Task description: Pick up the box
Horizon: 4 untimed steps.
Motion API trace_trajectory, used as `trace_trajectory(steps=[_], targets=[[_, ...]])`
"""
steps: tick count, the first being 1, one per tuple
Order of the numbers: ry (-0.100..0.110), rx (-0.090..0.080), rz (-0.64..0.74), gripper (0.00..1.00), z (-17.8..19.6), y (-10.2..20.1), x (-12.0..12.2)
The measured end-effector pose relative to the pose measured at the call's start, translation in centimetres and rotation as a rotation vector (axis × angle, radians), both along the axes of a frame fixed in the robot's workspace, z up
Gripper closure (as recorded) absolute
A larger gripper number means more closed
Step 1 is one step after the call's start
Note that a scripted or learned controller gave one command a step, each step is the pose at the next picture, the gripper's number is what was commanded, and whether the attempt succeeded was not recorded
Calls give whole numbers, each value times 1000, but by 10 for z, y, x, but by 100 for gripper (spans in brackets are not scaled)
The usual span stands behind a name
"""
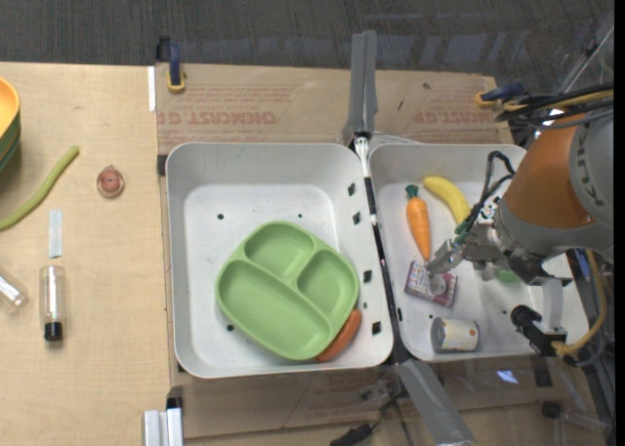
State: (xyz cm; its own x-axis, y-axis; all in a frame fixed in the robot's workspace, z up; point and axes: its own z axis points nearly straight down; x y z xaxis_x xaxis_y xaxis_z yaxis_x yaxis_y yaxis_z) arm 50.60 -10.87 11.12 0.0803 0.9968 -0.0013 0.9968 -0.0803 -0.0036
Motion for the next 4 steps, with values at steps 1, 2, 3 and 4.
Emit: trace_trajectory(steps=[1, 2, 3, 4], targets=[[-9, -1, 211, 0, -15, 14, 18], [-1, -2, -179, 0, 79, 27, -8], [0, -1, -81, 0, 59, 6, 11], [1, 0, -4, 0, 0, 14, 35]])
